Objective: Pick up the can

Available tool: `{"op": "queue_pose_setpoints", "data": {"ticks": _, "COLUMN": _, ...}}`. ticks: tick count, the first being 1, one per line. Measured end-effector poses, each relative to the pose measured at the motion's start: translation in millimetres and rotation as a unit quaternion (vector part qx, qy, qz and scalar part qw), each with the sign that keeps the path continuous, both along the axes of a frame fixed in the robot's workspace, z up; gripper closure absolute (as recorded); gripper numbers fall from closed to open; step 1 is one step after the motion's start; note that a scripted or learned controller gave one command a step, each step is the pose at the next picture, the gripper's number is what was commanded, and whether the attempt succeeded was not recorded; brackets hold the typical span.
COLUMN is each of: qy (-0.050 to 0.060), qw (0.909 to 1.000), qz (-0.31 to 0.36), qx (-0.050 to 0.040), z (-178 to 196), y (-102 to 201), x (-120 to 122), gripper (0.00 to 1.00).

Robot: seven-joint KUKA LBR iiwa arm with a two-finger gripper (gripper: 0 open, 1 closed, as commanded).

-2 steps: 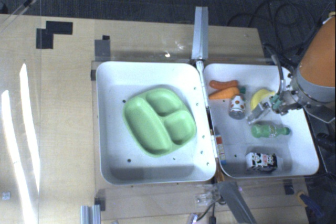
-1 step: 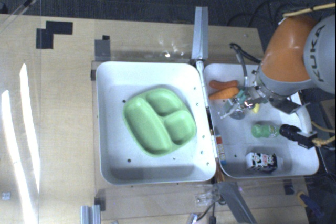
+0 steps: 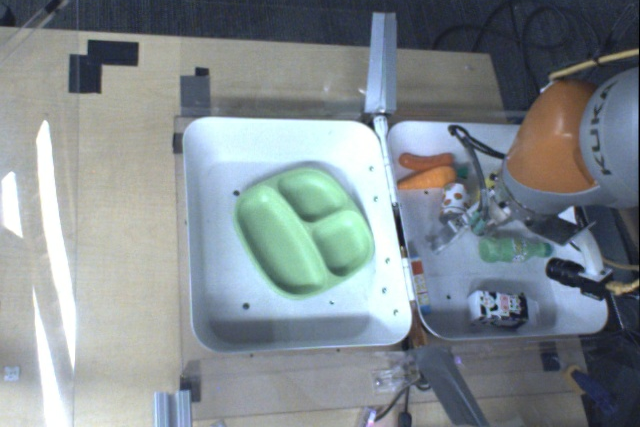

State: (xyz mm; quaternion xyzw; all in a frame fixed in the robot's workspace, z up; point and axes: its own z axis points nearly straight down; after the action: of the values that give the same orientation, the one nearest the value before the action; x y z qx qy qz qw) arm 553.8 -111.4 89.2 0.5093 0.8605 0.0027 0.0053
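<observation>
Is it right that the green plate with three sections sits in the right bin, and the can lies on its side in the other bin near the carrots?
Not quite. The camera view shows the green plate in the left bin, not the right one. The can does lie on its side in the other bin, the same bin as the carrots.

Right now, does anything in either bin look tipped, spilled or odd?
The can lies on its side in the right bin, near its front wall. A green bottle also lies flat beside the arm. Nothing looks spilled. The green divided tray sits askew in the left bin.
</observation>
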Motion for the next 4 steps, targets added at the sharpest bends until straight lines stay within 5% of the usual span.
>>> {"op": "queue_pose_setpoints", "data": {"ticks": 1, "qy": 0.001, "qw": 0.9966, "qz": -0.083, "qx": 0.0008, "z": -0.7, "y": -23.4, "x": 69.3, "gripper": 0.00}}
{"op": "queue_pose_setpoints", "data": {"ticks": 2, "qy": 0.003, "qw": 0.9988, "qz": -0.050, "qx": 0.0005, "z": 8.4, "y": -43.2, "x": 44.9, "gripper": 0.00}}
{"op": "queue_pose_setpoints", "data": {"ticks": 3, "qy": 0.003, "qw": 0.9991, "qz": -0.043, "qx": 0.0006, "z": 7.1, "y": -27.0, "x": 42.3, "gripper": 0.00}}
{"op": "queue_pose_setpoints", "data": {"ticks": 4, "qy": 0.000, "qw": 0.9991, "qz": -0.042, "qx": 0.0005, "z": 18.6, "y": -26.8, "x": 44.8, "gripper": 1.00}}
